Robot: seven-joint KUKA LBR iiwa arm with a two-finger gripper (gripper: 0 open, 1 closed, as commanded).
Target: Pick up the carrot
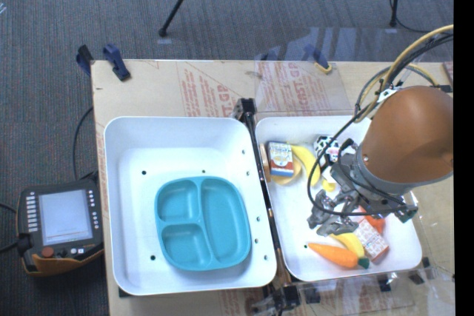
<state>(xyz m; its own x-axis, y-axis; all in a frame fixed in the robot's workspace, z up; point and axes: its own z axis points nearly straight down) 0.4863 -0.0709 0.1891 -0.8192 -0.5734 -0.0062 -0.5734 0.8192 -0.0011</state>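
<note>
— Where's the gripper point(326, 217)?
— Low in the right bin point(296, 266), under the orange wrist. I can't tell how wide the jaws stand or whether they hold anything.
— And the carrot point(337, 254)?
— Just below the jaws, lying flat, a banana point(348, 242) touching it. Up-left of them sit a carton point(280, 160) and another banana point(306, 161). The blue tray point(201, 222) lies well to their left.

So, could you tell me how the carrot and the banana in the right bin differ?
The carrot is orange, straight and tapered; the banana is yellow and curved. The carrot lies near the right bin's front edge, below the gripper, while the banana lies farther back beside a small carton. Both rest in that bin.
</note>
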